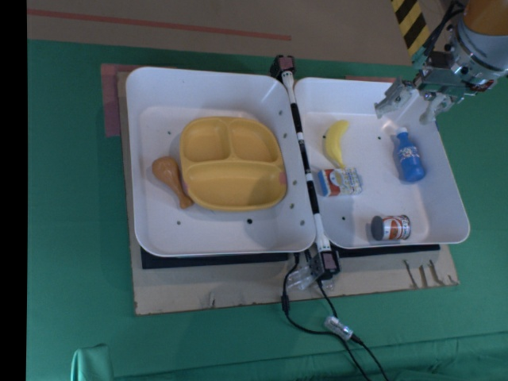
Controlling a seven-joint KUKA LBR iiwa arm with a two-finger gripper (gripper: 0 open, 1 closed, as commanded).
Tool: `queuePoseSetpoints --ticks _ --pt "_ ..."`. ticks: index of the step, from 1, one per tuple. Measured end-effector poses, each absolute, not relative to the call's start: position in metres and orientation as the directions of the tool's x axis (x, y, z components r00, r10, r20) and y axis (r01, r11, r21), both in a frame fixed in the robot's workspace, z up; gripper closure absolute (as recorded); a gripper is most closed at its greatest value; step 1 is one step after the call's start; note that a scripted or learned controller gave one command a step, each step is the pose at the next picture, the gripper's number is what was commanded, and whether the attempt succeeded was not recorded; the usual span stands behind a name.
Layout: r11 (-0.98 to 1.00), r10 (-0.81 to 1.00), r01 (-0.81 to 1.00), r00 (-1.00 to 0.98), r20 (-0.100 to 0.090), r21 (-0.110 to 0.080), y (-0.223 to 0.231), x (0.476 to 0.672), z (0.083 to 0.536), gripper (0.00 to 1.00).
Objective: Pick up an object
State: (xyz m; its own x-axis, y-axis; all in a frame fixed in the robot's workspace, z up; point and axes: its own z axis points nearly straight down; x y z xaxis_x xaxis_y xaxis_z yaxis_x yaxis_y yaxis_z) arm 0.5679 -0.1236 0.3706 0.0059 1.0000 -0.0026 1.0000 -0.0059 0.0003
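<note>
My gripper (406, 111) hangs over the far right part of the right bin (449, 203), its two fingers spread open with nothing between them. Just below it lies a blue bottle (409, 157) with a white cap pointing toward the gripper. Further left in the same bin are a yellow banana (337, 140) and a small red-and-white carton (340, 182). A can (390, 228) lies on its side near the front edge.
The left bin (147, 240) holds a yellow divided plate (231, 163) with a brown toy drumstick (171, 178) against its left side. A black-and-white divider bar (304, 161) runs between the bins. Cables (333, 324) trail off the bench front.
</note>
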Motion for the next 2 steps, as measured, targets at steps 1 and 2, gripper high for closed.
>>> queuePoseSetpoints --ticks 1,2 --pt "-0.008 1.000 1.000 0.008 -0.005 0.006 -0.153 0.620 0.254 0.00" --pt "-0.006 1.000 1.000 0.007 -0.005 0.013 -0.135 0.591 0.196 0.00"
